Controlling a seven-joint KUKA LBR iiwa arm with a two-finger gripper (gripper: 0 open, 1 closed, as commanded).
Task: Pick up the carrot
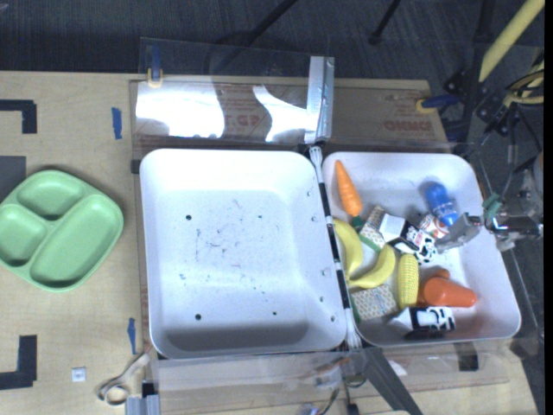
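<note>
Bench (pixel 69 102) of pale wood carries, at its left, a green plate (pixel 56 229) with three compartments. Next we see the left bin (pixel 233 249), its white floor marked by faint scuffs and a few small dark holes. Just beyond it, on the far side, stands a clear panel (pixel 229 102) catching glare.

In the right bin (pixel 497 309) the carrot (pixel 347 189) lies at the far left corner, close along the wall shared with the left bin, its thick end pointing far and its tip pointing near. Just near of it we find a banana (pixel 363 258), then a corn cob (pixel 407 279) and an orange cone-shaped thing (pixel 445 292) to the right. A blue bottle (pixel 440 202) lies farther back.

At the right rim we see the claw (pixel 467 229), reaching over the bin's right side, well apart from the carrot. We cannot tell whether it is parted or closed, or whether it has hold of anything.
</note>
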